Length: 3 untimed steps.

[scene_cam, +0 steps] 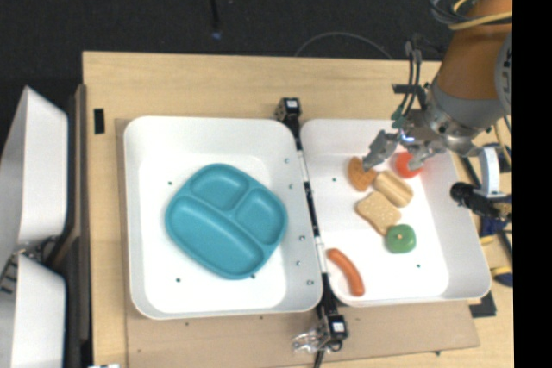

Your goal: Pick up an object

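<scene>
Claw sits over the upper part of the right bin, at the right of the frame, with its two fingers spread wide and pointing down and left. One finger reaches toward a round orange-brown food piece; the other lies beside a red-orange item, which shows between the fingers. Whether the fingers touch that item cannot be told, and nothing is seen clamped between them. Above the claw, the grey wrist and the orange band of the arm occupy the upper right of the frame.

Below the claw, the same bin holds a tan bun-shaped piece, a tan bread slice touching it on its lower left, a green round item just below and right of the slice, and a red-orange sausage lying at a slant near the bin's lower left corner.

Left bin, at frame centre-left, holds a teal divided plate with three compartments. Both bins rest side by side on the wooden bench.
</scene>
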Available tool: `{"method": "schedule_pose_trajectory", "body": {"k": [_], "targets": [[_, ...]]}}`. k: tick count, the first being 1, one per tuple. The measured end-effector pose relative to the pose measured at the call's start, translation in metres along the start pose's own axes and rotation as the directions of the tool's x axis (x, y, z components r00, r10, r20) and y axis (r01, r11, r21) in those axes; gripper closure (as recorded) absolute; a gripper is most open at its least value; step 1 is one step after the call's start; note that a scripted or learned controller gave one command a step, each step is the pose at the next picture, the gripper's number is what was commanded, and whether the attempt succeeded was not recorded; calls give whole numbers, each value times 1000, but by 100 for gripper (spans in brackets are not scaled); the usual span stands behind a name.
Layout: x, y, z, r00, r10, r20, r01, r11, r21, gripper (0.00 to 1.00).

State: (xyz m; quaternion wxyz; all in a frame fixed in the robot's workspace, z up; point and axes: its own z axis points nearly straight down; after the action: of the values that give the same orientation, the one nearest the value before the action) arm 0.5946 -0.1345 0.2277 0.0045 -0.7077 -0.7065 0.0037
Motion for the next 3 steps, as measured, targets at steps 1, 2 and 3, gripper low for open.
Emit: {"method": "schedule_pose_trajectory", "body": {"k": [1,2,3], "targets": [[0,3,-8,1000,-3,2,3,1000,-13,0],[-3,0,35,1000,-1,3,1,1000,-9,0],[1,2,97,1000,2,2,-2,1000,-8,0]]}}
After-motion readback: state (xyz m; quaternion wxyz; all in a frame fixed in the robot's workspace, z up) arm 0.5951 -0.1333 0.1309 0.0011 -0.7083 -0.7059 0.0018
